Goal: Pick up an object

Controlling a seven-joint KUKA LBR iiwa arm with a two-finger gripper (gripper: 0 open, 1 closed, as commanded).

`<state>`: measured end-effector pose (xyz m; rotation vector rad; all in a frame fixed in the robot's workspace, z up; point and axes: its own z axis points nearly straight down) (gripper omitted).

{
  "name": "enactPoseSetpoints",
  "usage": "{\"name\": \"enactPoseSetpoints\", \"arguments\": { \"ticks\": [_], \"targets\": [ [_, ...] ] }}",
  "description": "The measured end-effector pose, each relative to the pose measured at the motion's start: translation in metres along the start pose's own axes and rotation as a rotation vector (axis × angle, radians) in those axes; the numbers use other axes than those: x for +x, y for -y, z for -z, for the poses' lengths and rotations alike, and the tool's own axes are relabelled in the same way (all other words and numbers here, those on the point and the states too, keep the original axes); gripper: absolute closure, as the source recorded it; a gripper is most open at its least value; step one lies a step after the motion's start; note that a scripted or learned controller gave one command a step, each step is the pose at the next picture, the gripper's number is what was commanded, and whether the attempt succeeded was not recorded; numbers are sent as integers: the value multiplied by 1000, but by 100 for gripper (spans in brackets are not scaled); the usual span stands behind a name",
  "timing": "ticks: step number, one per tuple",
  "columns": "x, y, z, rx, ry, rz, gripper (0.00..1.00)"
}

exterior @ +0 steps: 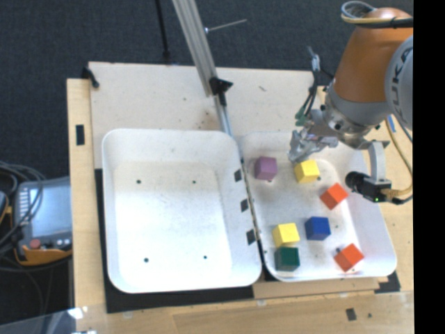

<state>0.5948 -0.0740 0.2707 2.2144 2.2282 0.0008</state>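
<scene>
Yellow cube (306, 171), lying toward 12 o'clock in the right bin (379, 228), sits just below the claw (303, 145), which hangs at the cube's 12 o'clock edge. A descent from here risks landing off-centre, nudging the cube toward the orange cube (334, 195) at its 4 o'clock instead of closing round it. The purple cube (265, 168) lies near at 9 o'clock. Whether the claw is spread or closed cannot be told at this slant; nothing appears gripped.
</scene>
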Motion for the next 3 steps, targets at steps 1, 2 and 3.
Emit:
{"name": "enactPoseSetpoints", "arguments": {
  "ticks": [1, 2, 3],
  "targets": [
    [58, 5, 3, 0, -1, 2, 100],
    [113, 14, -15, 1, -1, 1, 100],
    [160, 21, -11, -1, -2, 2, 100]
  ]
}}
